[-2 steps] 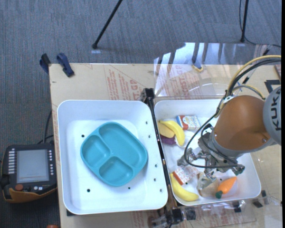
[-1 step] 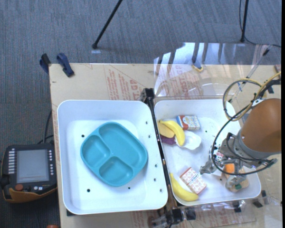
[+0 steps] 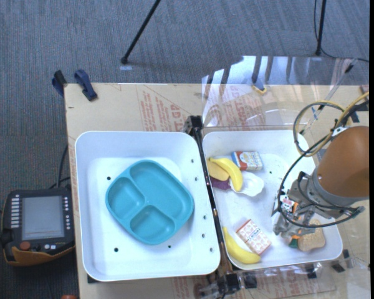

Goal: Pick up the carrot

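Note:
My gripper (image 3: 291, 224) hangs low over the front right corner of the right bin (image 3: 271, 143), beneath the orange wrist band. Just under it I make out a small orange piece with a green end, which looks like the carrot (image 3: 296, 237). The gripper's body hides most of the carrot. It lies against a slice of bread (image 3: 312, 241). I cannot tell whether the gripper touches the carrot.
The right bin also holds a banana (image 3: 230, 172) beside a purple item (image 3: 219, 183), a white piece (image 3: 253, 185), a small carton (image 3: 247, 160), a second carton (image 3: 254, 236) and another banana (image 3: 239, 250). A blue divided plate (image 3: 149, 201) lies in the left bin (image 3: 87, 167).

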Available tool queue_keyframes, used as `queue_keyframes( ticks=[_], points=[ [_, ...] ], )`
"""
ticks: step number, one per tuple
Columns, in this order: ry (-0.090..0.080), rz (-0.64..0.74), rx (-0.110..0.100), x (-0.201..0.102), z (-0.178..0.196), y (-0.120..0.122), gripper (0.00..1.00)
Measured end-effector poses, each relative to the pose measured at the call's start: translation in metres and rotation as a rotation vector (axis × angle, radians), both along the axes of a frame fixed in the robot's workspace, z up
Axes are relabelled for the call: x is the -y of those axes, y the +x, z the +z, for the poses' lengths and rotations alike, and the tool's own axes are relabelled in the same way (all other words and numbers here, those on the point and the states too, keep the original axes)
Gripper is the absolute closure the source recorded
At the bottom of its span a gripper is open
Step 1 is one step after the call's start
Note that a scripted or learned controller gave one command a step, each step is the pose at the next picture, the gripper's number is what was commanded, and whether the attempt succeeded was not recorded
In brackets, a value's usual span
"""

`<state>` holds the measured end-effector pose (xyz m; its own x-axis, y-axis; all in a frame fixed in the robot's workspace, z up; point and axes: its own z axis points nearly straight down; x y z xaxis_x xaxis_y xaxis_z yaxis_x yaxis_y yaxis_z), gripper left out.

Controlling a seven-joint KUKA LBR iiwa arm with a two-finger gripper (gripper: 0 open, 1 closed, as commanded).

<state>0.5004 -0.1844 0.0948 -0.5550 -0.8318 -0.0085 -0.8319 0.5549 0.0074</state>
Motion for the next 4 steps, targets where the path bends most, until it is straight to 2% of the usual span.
queue_keyframes(
  ticks=[1, 2, 3, 4],
  points=[
    [-0.006, 0.092, 0.003, -0.025, 0.045, -0.007, 1.00],
    [-0.008, 0.142, 0.013, -0.062, 0.142, 0.034, 1.00],
    [-0.005, 0.137, 0.002, -0.061, 0.138, 0.031, 0.00],
    [-0.006, 0.215, 0.000, -0.028, 0.000, -0.003, 0.00]
  ],
)
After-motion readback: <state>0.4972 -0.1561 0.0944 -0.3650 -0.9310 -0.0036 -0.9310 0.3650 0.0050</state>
